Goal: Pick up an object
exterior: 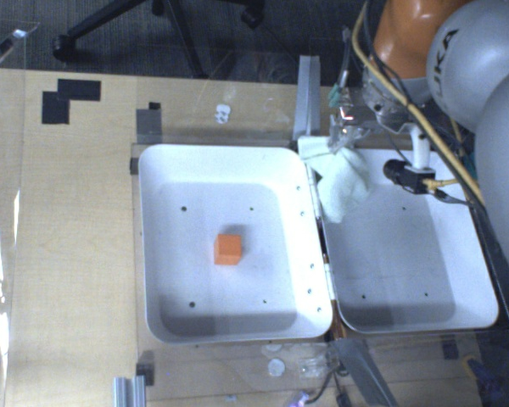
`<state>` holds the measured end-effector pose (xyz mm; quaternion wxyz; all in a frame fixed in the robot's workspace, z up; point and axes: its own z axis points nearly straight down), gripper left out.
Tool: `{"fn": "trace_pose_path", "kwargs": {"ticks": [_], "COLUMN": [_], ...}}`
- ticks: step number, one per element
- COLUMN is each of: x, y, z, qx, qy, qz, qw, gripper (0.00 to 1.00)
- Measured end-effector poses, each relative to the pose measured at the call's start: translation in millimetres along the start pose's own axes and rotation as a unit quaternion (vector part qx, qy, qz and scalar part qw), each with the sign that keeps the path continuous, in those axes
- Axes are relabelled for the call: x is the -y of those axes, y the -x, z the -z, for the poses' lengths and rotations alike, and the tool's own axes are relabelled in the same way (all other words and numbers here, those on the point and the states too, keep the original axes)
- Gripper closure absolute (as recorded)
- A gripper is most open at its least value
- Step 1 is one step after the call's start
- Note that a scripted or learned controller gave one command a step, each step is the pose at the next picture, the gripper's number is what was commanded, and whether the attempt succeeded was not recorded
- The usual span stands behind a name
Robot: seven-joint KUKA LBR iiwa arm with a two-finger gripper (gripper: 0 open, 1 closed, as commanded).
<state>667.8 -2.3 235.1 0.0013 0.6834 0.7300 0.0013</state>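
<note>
You see: orange cube (pixel 228 249) mid left bin (pixel 153 227) | white cloth (pixel 339 189) at right bin (pixel 458 303) far-left corner | gripper (pixel 346 130) just above cloth.

I work in a robotics lab: my grey arm (pixel 483 66) reaches over a pale wooden bench (pixel 68 227) bearing two white bins (pixel 153 253), an office-chair base (pixel 165 11) on dark carpet behind.
</note>
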Motion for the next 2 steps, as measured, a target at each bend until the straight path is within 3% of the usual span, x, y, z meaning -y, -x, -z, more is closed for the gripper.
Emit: {"fn": "trace_pose_path", "kwargs": {"ticks": [1,2], "x": [-2.5,-3.6], "y": [-23.7,-37.6], "z": [-23.8,-39.2], "qx": [0.000,0.000], "qy": [-0.001,-0.001], "qz": [-0.120,-0.157], "qw": [0.9928,0.9876], "gripper": [1.00,1.00]}}
